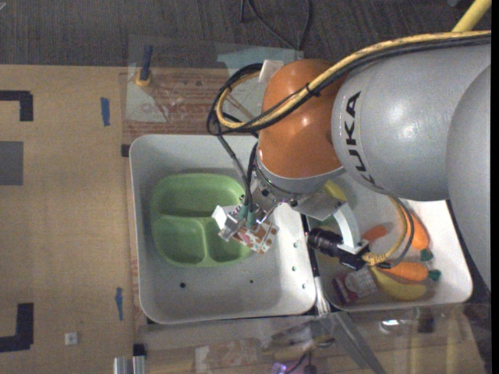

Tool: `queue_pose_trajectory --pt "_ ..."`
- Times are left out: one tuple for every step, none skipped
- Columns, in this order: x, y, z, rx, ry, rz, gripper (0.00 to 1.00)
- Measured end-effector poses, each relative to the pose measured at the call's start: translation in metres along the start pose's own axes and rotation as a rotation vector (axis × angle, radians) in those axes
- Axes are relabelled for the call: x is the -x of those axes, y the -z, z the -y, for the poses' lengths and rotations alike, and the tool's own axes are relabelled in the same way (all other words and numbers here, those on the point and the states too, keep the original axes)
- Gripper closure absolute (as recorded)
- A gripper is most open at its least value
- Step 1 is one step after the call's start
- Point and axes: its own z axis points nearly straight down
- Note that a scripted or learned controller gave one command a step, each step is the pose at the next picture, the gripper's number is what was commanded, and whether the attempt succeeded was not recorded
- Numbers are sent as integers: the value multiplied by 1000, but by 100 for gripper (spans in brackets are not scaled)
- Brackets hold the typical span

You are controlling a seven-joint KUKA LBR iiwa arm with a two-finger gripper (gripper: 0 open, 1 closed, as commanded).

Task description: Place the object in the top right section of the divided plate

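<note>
Two shallow white bins sit side by side on the bench. The left bin (156,287) holds a green divided plate (183,216), near frame centre. The gripper (245,228) hangs over the plate's right edge; whether its fingers are apart or together cannot be told. A small pale object (261,240) with pink markings sits at the gripper tip. The right bin (460,279) holds a toy carrot (405,272), a banana (401,287) and other small items.
</note>
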Motion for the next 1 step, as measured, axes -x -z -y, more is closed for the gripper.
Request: queue_pose_trajectory --pt "1 0 0 1 -2 0 0"
